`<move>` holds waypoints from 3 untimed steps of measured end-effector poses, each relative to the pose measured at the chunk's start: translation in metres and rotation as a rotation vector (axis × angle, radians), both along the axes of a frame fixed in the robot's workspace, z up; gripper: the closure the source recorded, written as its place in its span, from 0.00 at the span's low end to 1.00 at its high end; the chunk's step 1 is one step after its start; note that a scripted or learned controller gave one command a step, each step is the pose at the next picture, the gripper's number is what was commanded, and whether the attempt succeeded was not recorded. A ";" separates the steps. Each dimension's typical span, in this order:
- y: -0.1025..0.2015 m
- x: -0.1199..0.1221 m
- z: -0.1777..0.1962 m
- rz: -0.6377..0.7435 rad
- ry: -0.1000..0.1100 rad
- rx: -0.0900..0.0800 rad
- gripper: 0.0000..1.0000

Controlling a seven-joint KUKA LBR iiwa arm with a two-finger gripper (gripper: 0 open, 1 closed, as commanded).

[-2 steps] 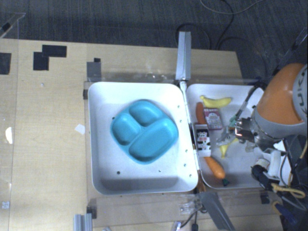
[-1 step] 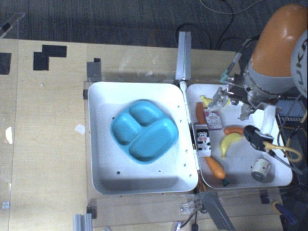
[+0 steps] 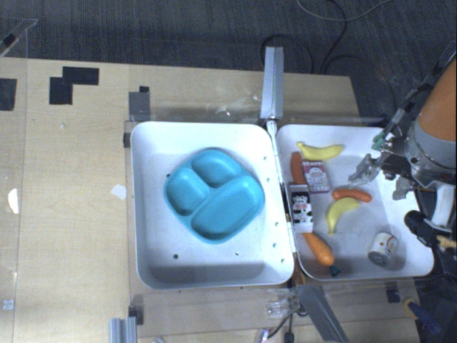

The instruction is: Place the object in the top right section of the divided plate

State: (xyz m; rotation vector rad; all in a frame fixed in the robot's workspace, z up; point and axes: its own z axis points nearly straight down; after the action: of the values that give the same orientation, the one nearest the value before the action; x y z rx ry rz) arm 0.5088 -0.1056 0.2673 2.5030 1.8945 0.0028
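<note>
A blue divided plate (image 3: 214, 204) lies in the left bin (image 3: 150, 256), with two small sections at its upper left and one large section at its lower right; all hold nothing. My gripper (image 3: 380, 179) hangs over the right side of the right bin (image 3: 421, 263), open, with nothing between its fingers. Just below and left of it lies a red sausage (image 3: 352, 194). A yellow banana (image 3: 341, 213) sits under that sausage.
The right bin also holds a second banana (image 3: 320, 150), an upright red sausage (image 3: 295, 167), a pink packet (image 3: 315, 176), a small black-and-white box (image 3: 300, 207), a carrot (image 3: 318, 249) and a small can (image 3: 383, 249). A metal post (image 3: 273, 84) stands behind the bins.
</note>
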 end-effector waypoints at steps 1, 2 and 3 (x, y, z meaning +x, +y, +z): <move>-0.054 0.022 0.029 0.089 -0.002 -0.001 0.00; -0.052 0.024 0.040 0.098 -0.006 -0.003 1.00; 0.040 0.037 0.079 0.117 -0.003 0.000 1.00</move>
State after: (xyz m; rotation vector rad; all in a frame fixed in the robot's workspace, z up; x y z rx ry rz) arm 0.5453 -0.0653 0.3466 2.3873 2.0362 0.0072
